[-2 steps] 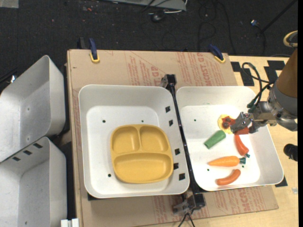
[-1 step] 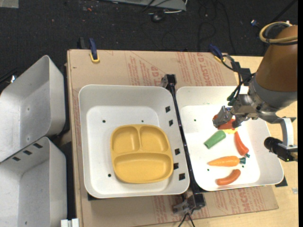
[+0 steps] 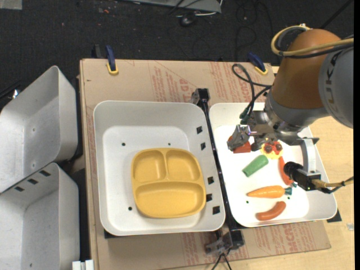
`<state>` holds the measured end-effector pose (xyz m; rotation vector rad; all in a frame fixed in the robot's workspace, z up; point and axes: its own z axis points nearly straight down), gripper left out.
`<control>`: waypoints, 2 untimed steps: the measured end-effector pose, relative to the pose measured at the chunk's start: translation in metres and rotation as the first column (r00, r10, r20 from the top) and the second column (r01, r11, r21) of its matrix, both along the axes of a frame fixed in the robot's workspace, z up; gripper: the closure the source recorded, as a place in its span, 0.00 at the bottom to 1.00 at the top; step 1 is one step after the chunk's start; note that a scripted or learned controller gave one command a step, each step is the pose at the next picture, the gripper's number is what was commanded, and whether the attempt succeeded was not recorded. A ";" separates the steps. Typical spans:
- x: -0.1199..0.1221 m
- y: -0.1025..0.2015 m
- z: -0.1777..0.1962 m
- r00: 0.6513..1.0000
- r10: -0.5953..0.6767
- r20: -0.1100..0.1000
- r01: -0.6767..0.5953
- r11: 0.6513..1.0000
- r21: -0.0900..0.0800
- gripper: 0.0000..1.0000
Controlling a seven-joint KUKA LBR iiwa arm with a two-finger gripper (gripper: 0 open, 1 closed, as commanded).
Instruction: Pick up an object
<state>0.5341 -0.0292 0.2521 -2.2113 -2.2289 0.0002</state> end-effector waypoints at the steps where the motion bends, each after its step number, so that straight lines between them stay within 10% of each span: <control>1: 0.017 0.048 0.005 1.000 0.000 0.003 0.000 1.000 0.000 1.00; 2: 0.027 0.110 -0.006 1.000 0.000 0.002 0.000 1.000 0.000 1.00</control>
